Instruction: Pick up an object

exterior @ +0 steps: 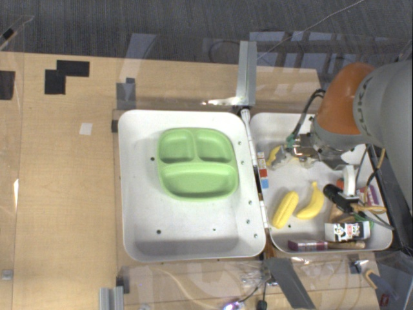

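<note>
My gripper (299, 150) hangs low over the back left part of the right bin (381, 241), under the grey arm with its orange band. A small yellow piece (276, 154) lies just left of it; whether they touch I cannot tell. Nearer the front lie a yellow corn-like object (284, 210) and a banana (312, 203), side by side. Along the front wall are a dark marker (315, 244) and a small bottle with a black-and-white label (348, 231).
The left bin (139, 237) holds a green divided plate (196, 162) in its middle. A metal divider (256, 173) runs between the two bins. Wooden sticks (365, 206) lie at the right bin's right side, under the arm.
</note>
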Robot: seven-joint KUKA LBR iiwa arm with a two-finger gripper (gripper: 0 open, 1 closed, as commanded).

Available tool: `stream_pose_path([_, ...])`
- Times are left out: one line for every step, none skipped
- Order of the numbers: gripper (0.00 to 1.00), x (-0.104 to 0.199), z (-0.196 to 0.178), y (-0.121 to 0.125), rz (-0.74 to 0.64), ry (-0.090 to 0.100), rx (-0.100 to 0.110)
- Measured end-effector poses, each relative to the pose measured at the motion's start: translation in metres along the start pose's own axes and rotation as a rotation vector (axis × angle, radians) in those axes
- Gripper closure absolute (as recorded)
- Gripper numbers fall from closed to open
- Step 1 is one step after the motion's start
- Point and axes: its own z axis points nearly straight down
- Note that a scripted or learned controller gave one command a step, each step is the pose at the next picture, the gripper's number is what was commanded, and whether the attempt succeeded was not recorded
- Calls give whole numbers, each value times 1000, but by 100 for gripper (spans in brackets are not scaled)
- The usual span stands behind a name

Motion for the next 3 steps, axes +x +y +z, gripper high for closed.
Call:
stream_pose_path([0,7,-3,-83,-212,-2,-4])
stream_pose_path([100,10,-15,-80,-213,3,-8])
stream_pose_path([0,10,-14,-80,-214,4,-7])
